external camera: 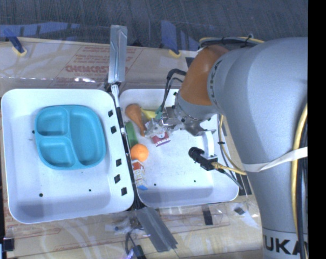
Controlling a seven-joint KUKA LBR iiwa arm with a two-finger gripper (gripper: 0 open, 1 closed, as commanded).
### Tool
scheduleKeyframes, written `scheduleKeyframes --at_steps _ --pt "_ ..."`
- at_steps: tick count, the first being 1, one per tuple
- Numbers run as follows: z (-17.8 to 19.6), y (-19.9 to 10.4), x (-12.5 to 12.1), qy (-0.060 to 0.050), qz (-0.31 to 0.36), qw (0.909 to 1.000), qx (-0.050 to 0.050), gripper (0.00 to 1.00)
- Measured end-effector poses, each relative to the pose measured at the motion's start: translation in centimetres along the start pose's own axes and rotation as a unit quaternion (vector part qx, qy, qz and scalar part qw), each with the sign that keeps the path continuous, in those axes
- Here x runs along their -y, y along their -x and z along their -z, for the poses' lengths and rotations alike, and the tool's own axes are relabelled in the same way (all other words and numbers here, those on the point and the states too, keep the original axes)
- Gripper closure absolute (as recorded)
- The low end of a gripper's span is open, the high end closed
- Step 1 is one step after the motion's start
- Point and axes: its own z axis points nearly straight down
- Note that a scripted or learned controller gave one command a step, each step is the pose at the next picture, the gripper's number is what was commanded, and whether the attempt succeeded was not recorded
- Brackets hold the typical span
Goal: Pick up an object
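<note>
My gripper (156, 126) hangs over the upper left part of the right bin (176, 190), reaching in from the right. Right beneath it lies a small red and white packet (161, 140). A brown drumstick-shaped toy (135, 115) lies just left of it, with a yellow piece (148, 114) and a green piece (130, 134) alongside. An orange ball (139, 153) rests lower down against the bin's left wall. A small bottle-like item (138, 174) lies below the ball.
The left bin (22, 193) bears a blue divided plate (70, 136). A black divider with clips (119, 144) runs between the bins. The grey arm (260, 107) with its orange band covers the right bin's right side, and a black cable fitting (201, 158) hangs there.
</note>
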Motion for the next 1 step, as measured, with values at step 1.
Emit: scheduleKeyframes --at_steps 1 --pt "12.87 -4.35 1.57 0.004 0.037 0.9993 0.001 1.00"
